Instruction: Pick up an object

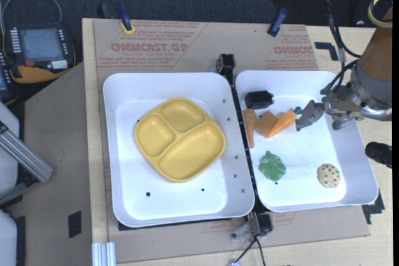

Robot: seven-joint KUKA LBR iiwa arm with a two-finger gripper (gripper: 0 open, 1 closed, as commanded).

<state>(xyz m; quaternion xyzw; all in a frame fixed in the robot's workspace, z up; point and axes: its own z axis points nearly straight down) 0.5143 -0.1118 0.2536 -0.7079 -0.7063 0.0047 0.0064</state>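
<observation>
My gripper (323, 119) hangs over the right bin (356, 195) near its upper right, and its two fingers stand apart with nothing between them. Its left finger (307, 116) sits just right of an orange carrot (285, 122). An orange wedge (267, 124) and a tan stick (250, 126) lie left of the carrot. A black block (258, 98) lies above them. A green leafy piece (272, 166) and a speckled cookie (328, 175) rest nearer the front.
The left bin (118, 134) holds a yellow divided plate (180, 138). A ridge with black clamps (225, 63) separates the two bins. Cables and the grey arm (377, 81) come in from the right.
</observation>
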